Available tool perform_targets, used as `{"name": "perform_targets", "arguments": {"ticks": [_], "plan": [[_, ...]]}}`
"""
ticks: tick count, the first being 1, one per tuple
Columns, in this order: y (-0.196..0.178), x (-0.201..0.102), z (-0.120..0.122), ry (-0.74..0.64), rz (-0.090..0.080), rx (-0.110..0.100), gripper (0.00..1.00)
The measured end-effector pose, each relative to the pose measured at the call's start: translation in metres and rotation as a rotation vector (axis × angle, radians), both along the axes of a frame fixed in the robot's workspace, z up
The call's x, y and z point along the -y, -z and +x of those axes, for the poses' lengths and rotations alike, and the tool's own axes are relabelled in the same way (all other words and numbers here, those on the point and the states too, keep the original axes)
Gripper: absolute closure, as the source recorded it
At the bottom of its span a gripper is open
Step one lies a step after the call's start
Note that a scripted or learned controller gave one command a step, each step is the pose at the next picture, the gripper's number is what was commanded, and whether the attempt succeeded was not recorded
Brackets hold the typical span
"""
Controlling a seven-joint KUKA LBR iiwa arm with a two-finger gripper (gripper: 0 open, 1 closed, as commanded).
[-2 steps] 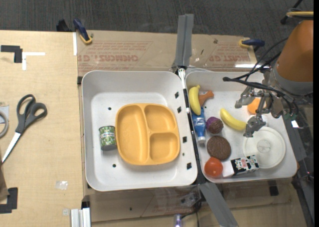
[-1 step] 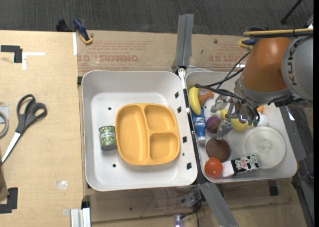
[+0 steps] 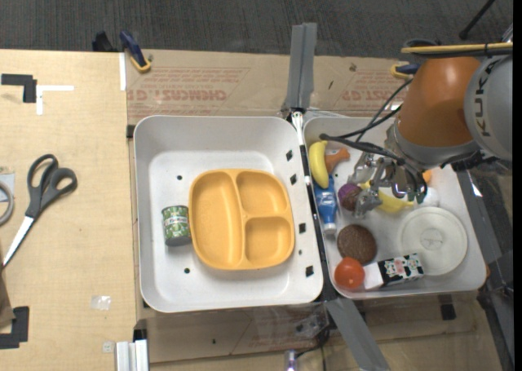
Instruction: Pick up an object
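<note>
Nearest edge of the right white plastic bin (image 3: 471,284): a round red tomato-like ball (image 3: 349,273) beside a small black-and-white printed carton (image 3: 397,269) lying on its side. Just behind them, a brown domed disc (image 3: 356,241) and a white round lid or plate (image 3: 433,239).

Mid-bin: a blue tube or bottle (image 3: 326,211) along the left wall, and a small purple rounded piece (image 3: 349,196) touching a yellow lump (image 3: 395,200). The two-finger metal gripper (image 3: 375,186) sits low over this cluster, under the orange wrist band. Cannot tell how the pincer stands; cables and metal parts blur together there. Nothing is clearly seen between it.

Likely target: the purple piece, left of the gripper, mid-bin. Judged light, stiff and smooth, so prone to slipping or rolling; take it across its widest middle. Its neighbours crowd it, and a pinch may nudge them.

Far end: a yellow banana (image 3: 318,164) against the left wall, an orange scrap behind it, partly hidden.

Left white plastic bin (image 3: 155,271): a yellow three-compartment plastic tray (image 3: 241,218), with a small green-labelled can (image 3: 175,225) just beside it.

Hidden: the arm covers the right bin's far right corner.
</note>
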State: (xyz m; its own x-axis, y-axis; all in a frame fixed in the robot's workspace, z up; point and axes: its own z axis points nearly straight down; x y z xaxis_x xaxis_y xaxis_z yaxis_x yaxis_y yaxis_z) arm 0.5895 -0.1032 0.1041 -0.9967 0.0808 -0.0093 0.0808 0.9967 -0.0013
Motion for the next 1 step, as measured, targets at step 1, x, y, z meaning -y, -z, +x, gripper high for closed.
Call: {"name": "perform_targets", "arguments": {"ticks": [1], "plan": [[-0.0235, -0.0106, -0.0325, -0.147, 0.001, -0.007, 1.0]]}}
